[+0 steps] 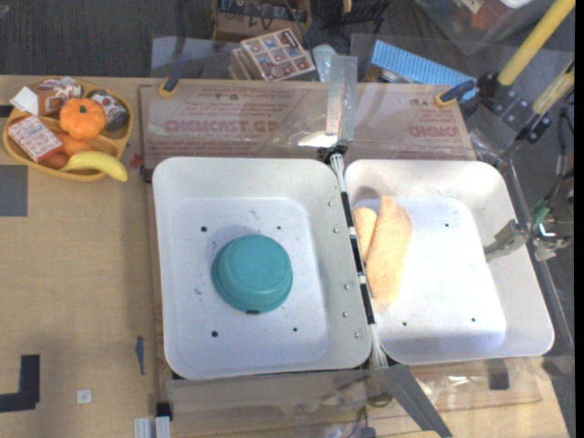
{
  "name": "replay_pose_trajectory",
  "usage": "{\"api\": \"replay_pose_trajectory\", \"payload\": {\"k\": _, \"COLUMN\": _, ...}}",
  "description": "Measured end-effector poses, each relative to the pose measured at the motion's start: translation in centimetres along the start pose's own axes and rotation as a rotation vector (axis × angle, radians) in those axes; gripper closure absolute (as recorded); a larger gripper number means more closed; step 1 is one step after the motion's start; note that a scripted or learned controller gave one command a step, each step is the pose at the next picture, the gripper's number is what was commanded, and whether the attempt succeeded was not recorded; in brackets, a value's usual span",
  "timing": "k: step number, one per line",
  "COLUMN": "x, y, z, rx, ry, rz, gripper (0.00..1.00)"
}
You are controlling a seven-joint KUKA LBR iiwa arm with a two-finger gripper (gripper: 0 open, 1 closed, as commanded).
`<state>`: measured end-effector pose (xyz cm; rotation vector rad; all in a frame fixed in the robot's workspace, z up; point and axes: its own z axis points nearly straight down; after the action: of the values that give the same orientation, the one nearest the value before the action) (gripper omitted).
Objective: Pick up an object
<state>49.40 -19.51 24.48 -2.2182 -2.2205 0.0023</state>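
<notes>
Teal bowl (253, 273) in left bin (173, 199), tan sponge (387, 246) against right bin's (511, 327) divider; tool state unclear.

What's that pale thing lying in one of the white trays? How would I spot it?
Find the two white bins side by side; take the right bin. Against its left wall lies a long, flat, tan-yellow sponge-like piece. The left bin's only item is a round teal bowl, turned upside down.
</notes>
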Motion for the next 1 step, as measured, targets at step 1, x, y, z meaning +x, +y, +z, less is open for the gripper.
{"api": "replay_pose_trajectory", "payload": {"k": 1, "x": 5.87, "y": 4.35, "z": 5.18, "rx": 0.0, "ry": 0.0, "rz": 0.109, "gripper": 0.0}}
